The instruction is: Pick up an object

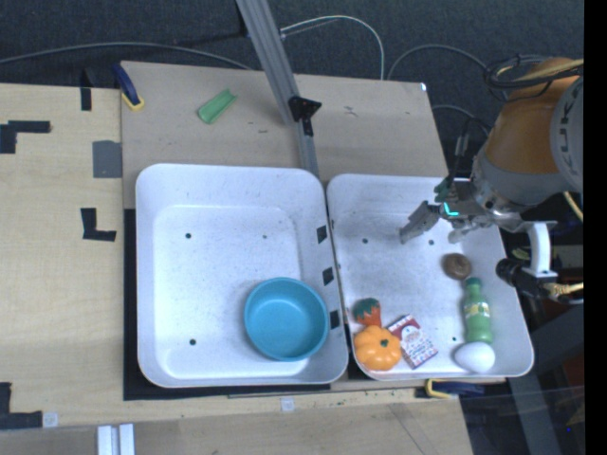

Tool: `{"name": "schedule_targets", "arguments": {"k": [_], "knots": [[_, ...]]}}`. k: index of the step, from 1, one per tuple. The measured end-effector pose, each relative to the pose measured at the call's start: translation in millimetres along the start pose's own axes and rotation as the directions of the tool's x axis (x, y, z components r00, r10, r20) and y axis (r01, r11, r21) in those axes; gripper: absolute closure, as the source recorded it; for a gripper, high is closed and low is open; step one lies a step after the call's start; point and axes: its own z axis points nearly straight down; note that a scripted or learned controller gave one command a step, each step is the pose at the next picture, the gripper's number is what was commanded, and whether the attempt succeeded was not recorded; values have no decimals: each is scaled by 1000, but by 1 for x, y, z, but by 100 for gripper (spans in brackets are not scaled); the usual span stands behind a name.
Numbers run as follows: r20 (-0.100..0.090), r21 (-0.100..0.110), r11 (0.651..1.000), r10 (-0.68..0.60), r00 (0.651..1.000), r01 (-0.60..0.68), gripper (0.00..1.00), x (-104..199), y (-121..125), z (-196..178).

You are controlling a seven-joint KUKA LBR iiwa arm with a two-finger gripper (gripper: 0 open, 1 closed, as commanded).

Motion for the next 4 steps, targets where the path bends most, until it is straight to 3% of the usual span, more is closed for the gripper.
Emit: {"name": "schedule_targets", "arguments": {"k": [2, 3, 4], "knots": [[0, 4, 1000, 1, 1000, -1, 0, -3, 5, 110], [1, 0, 1000, 1, 1000, -1, 0, -3, 5, 110], [0, 1, 1000, 1, 1000, -1, 100, -2, 5, 101]]}}
